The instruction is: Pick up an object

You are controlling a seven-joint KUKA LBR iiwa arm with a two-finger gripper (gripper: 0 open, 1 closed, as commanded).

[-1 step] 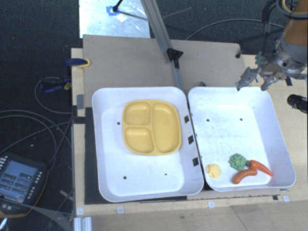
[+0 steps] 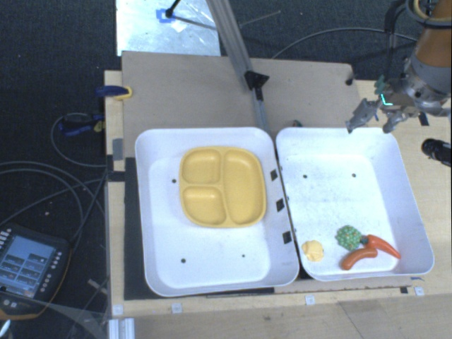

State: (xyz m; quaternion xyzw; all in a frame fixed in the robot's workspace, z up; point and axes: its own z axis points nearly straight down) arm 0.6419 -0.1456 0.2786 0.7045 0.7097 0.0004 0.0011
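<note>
Arm (image 2: 432, 41): enters from the right, orange band visible above the wrist, sits over the far right corner of the bench.
Gripper (image 2: 377, 119): above the far rim of the right bin, near its back right corner. Two fingers spread apart, tips pointing down and left. Nothing between them.
Right bin (image 2: 332, 154): white, shallow, faintly speckled floor. All loose items lie along its near edge.
Broccoli (image 2: 347, 237): small green piece, near right part of the right bin, touching the orange piece beside it.
Sausage (image 2: 358, 258): orange-red curved piece, just in front of the broccoli, against the near wall.
Carrot (image 2: 385, 246): orange-red tapered piece, right of the broccoli, meeting the sausage at an angle.
Yellow lump (image 2: 312, 250): small pale yellow item, left of the broccoli, near the bin's near left corner; kind unclear.
Gripper to items: well apart, opposite ends of the right bin.
Left bin (image 2: 159, 253): white, holds the plate.
Plate (image 2: 222, 186): yellow, three compartments, lying flat in the far half of the left bin.
</note>
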